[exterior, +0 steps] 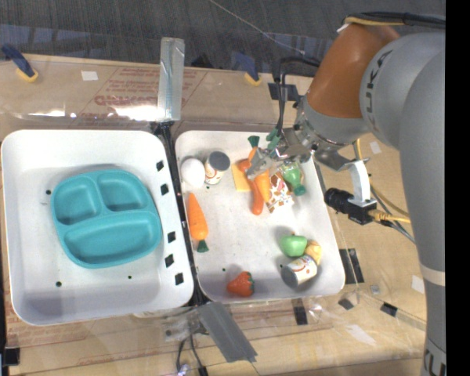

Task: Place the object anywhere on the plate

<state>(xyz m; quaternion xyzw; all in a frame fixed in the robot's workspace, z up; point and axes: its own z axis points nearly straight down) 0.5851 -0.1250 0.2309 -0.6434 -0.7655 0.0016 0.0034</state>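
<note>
Two white bins side by side on wooden worktop (78,343). Left bin (23,155): teal plate (106,218) with three compartments, roughly centred, flat. Right bin (227,233): cluttered with toy food.

Arm (392,84) in from right, grey with orange band, wrist bent down over upper right part of right bin. Hand (278,157) low among cluster of items near bin's upper right corner, pointing down and left. Finger state: cannot tell, tips lost in clutter. No item clearly seen between fingers.

Right under hand: orange carrot-like piece (258,194) lying tilted, yellow wedge (240,177) just left of it, small patterned carton (279,194) touching carrot-like piece on right, green item (294,177) beside carton. Which of these is task object: unclear; all in right bin, well apart from plate.

Elsewhere in right bin: white egg (192,172) and small can (216,166) near upper left, touching or nearly so. Carrot (197,219) along left wall, green end down. Strawberry (240,284) near bottom edge. Green pepper (294,245) at lower right, second small can (300,272) on its side just below it.
</note>
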